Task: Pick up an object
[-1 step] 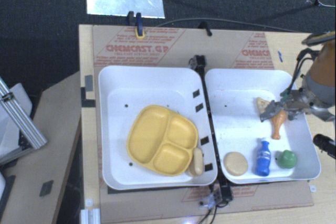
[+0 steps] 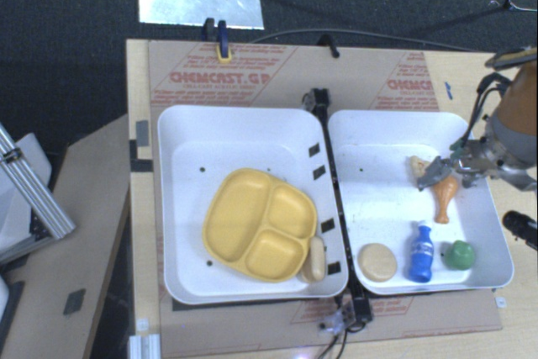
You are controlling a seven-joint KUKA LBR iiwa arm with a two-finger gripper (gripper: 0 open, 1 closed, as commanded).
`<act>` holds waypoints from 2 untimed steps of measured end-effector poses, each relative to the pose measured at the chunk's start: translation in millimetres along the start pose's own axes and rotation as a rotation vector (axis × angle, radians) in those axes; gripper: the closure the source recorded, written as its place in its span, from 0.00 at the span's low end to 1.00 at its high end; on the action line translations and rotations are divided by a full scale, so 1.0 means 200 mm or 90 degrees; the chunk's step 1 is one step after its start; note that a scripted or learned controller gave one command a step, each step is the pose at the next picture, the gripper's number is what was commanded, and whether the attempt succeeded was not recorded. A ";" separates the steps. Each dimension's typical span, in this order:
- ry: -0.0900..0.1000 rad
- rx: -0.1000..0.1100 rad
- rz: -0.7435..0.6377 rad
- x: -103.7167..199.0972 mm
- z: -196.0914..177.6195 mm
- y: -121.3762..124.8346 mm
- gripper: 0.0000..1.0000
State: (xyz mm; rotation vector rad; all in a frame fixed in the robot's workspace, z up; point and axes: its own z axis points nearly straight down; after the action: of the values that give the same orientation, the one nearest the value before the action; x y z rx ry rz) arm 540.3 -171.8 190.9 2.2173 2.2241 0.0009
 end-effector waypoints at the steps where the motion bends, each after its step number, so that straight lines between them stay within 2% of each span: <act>1: 0.001 0.002 0.001 0.01 0.31 0.01 0.00; 2: 0.001 0.002 0.001 0.01 0.54 0.01 0.00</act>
State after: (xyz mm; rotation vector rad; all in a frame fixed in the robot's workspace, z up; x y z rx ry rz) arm 541.6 -169.4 82.2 2.2206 2.2243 -0.0006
